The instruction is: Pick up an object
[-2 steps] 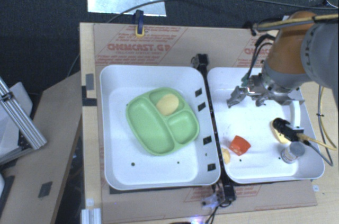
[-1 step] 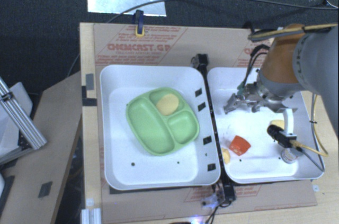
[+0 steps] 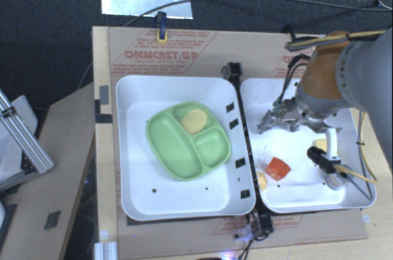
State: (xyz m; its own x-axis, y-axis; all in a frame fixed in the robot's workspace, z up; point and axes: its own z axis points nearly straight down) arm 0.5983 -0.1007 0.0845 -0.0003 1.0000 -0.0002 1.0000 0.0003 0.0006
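- The claw (image 3: 274,120) is bare grey metal, angular and jointed. It hangs over the smooth white floor of the right bin (image 3: 295,198). From this slant I cannot tell whether it is apart or together.
- The red block (image 3: 277,168) lies on that floor, toward the view's bottom edge from the claw and apart from it. It is small, chunky and matte orange-red.
- A small yellow piece (image 3: 262,181) sits just beside the red block, down and left of the claw, close to the bin's left wall.
- Open white floor lies between the claw and the red block.
- Both bins are shallow with rounded corners. The left bin (image 3: 141,191) lies left of the claw.
- In it rests a glossy green plate (image 3: 178,151) with three compartments. The upper one holds a round yellow lump (image 3: 195,121).
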